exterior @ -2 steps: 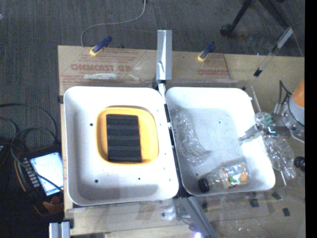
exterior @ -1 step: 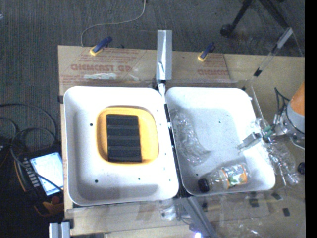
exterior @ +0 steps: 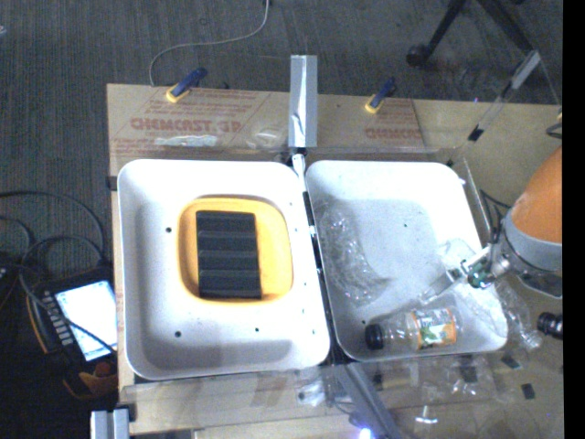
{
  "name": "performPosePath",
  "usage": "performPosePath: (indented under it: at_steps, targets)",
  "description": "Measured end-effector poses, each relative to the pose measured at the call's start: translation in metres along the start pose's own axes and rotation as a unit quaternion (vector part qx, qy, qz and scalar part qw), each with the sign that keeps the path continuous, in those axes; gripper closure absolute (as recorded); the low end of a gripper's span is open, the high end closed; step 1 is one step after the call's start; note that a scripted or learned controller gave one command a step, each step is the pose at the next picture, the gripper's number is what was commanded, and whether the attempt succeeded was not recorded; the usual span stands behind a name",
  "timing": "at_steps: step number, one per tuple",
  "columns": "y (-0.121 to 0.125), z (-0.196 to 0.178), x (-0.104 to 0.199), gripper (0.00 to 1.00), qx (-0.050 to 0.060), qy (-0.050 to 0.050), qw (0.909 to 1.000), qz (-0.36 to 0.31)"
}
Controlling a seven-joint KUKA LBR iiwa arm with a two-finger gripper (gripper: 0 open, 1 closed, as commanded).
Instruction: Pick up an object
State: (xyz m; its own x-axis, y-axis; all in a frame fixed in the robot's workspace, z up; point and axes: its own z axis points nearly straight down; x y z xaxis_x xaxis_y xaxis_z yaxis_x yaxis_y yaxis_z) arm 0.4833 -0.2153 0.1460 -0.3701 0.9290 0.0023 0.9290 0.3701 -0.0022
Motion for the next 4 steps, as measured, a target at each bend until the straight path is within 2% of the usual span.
performPosePath:
  at_steps: [1,2,3,4]
  targets:
    - [0.066,-0.057,0.077,0.0,-0.001,-0.001,0.9935,0.113]
    - [0.096,-0.059,0.059,0.0,-0.001,0.0,0.9957,0.092]
    - [0.098,-0.097,-0.022,0.0,0.0,-0.003,0.984,0.178]
    - [0.039,-0.101,-0.026,0.0,0.0,-0.002,0.9822,0.188]
